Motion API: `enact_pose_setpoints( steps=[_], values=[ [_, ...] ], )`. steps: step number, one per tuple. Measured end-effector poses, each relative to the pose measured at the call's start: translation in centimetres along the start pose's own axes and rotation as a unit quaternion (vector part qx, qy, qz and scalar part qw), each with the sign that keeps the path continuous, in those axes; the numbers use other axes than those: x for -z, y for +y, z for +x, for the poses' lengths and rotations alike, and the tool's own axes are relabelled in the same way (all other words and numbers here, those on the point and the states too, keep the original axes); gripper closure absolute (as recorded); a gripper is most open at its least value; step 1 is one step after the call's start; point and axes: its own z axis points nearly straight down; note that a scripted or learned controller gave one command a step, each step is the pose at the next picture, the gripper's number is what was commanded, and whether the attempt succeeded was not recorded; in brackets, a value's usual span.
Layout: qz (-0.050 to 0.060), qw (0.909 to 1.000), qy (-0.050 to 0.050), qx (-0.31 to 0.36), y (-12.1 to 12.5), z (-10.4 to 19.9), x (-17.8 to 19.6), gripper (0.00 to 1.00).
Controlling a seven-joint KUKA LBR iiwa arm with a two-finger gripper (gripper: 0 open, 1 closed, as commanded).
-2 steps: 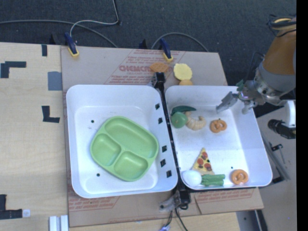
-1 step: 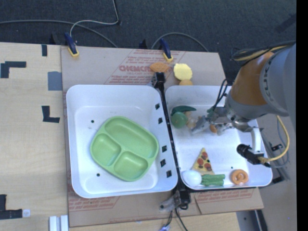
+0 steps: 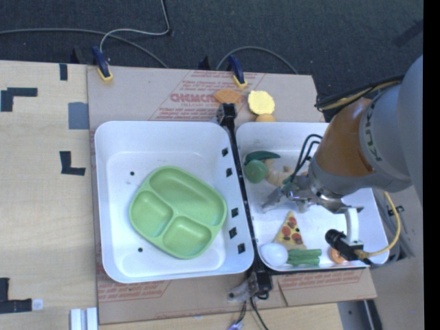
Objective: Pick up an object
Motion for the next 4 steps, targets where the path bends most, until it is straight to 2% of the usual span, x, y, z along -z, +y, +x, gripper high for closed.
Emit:
enact_pose_setpoints(
  steps=[1, 2, 3, 4],
  values=[
    [-0.005, 1.0000, -0.001, 0.000, -4.3, -0.5, -0.9, 0.00],
    [-0.002, 1.0000, -0.001, -0.001, 0.0, -5.6, 8.1, 0.00],
    [0.000, 1.0000, 0.000, 0.000, -2.7, 0.0, 2.1, 0.00],
    [-0.004, 1.0000, -0.001, 0.000, -4.4, 0.6, -0.9, 0.00]
  ],
)
